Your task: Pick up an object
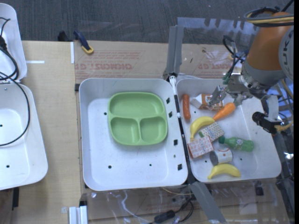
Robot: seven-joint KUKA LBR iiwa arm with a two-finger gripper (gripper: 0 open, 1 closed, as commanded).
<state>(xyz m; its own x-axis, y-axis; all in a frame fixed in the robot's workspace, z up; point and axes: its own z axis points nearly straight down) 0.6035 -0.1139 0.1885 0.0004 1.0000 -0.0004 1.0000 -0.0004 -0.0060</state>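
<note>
Camera view looks down on a wooden surface [51,125] carrying two shallow white bins side by side. Left bin [93,171] holds a green divided plate [138,118] with three compartments, lying flat toward its far side. Right bin [266,157] holds a scatter of small things. A red sausage-like piece [186,107] lies along its left wall. Right of that sits a small packet [205,101], partly under the arm. An orange carrot [224,111] lies tilted near the bin's middle, just beside the end effector. Nearer the camera, a yellow banana [202,123] curves beside a patterned card [213,131]. A second patterned card [200,147] lies just nearer still. A green bottle [237,144] lies on its side to the right of the cards. A small can [221,157] rests just near of the bottle. A second banana [224,171] lies at the bin's near edge.

The grey arm with its orange band [268,41] reaches in from the right, over the far part of the right bin. Its end effector [219,96] sits low above the packet and the carrot's far end. Whether its fingers are spread or closed cannot be told from this angle, and nothing can be seen between them.
</note>
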